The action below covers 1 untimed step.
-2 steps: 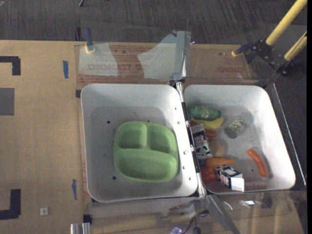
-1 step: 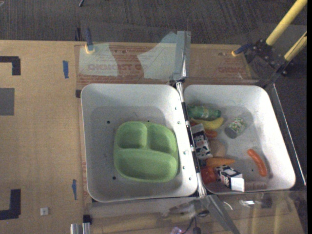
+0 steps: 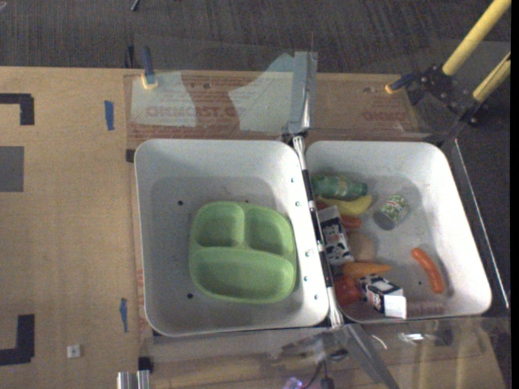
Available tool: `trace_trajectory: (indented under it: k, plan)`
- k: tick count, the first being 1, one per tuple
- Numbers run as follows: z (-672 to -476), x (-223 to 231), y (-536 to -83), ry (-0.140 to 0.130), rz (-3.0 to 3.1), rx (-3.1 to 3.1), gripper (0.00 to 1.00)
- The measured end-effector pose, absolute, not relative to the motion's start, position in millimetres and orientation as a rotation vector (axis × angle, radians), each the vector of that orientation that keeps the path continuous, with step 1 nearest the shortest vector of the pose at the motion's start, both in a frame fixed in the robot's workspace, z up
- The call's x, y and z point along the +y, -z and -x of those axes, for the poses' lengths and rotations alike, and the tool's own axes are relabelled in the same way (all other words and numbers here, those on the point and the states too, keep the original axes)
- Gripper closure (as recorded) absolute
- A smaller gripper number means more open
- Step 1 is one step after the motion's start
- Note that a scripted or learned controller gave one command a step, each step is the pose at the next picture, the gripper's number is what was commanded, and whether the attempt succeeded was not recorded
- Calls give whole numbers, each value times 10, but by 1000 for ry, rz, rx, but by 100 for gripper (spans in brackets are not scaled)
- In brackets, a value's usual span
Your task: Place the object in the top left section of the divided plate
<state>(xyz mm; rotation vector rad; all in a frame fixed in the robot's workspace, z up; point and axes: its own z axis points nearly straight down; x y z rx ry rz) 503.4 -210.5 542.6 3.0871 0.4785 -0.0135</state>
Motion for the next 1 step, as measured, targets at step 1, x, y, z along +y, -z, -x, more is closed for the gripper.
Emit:
trace_trajectory:
  k: [1]
  plan:
    - [-5048,-2094,-5528,13,-3084,483,100]
